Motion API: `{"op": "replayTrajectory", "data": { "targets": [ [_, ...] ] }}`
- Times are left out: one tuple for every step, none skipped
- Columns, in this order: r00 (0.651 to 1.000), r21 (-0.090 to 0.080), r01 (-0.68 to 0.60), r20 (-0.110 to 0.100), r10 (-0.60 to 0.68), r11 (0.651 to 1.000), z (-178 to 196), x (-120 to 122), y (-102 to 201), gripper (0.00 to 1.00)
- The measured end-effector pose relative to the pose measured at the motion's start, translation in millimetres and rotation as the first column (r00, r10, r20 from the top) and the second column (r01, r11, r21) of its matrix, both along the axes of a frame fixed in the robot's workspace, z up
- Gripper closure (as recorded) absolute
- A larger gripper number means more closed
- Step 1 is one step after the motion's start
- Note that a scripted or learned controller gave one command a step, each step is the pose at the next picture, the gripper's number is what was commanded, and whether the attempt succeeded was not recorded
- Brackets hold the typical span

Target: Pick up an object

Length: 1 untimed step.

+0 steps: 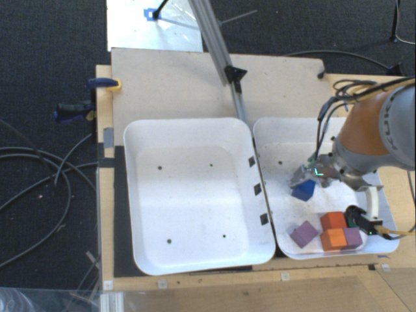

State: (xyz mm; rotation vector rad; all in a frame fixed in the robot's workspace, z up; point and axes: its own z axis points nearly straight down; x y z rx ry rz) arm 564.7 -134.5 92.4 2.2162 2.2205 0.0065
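Note:
In the right bin [279, 148], a blue block [303, 190] lies near the middle. My gripper [305, 176] hangs right over its upper edge, touching or nearly touching it. Whether the block is gripped is hidden by the wrist. A purple block [303, 233] sits toward the front of the bin. At the front right corner, a red-orange block [333, 220], an orange block [335, 239] and a second purple block [353, 237] are bunched together.
The left bin [188, 135] stands beside the right one, with a row of black clips [257, 188] along the shared wall. A grey slanted pole [214, 38] crosses the back of the bench. Black cables [331, 106] loop above the wrist.

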Motion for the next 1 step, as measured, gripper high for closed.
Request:
{"op": "replayTrajectory", "data": {
  "targets": [
    [1.000,0.000,0.000,0.000,0.000,1.000,0.0,0.0,0.1,0.00]
  ]
}}
